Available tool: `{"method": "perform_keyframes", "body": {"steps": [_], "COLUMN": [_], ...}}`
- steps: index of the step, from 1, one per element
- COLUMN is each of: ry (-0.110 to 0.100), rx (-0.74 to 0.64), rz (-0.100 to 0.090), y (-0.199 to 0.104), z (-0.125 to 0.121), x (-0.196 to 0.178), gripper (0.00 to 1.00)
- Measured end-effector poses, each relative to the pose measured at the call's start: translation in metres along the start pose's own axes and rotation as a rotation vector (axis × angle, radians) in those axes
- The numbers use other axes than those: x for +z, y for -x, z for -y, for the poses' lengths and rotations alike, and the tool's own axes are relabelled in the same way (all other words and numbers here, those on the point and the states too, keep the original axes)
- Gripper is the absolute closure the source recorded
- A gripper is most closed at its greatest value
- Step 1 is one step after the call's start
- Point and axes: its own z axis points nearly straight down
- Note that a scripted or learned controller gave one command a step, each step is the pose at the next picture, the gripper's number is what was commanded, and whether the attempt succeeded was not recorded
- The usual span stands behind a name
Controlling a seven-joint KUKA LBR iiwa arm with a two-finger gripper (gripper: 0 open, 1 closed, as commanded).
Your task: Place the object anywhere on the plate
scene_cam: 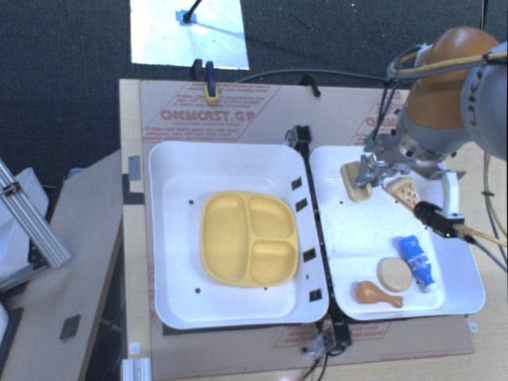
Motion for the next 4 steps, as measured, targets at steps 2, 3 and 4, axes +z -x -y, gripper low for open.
{"method": "perform_keyframes", "body": {"steps": [2, 3, 4], "ry": [-0.001, 0.001, 0.000], "rx": [-0.004, -0.002, -0.004], "rz": [-0.002, -0.001, -0.002], "y": [-0.116, -0.159, -0.202], "z": [0.041, 0.052, 0.067], "x": [-0.001, -0.008, -0.015], "gripper": [1.00, 1.00, 1.00]}}
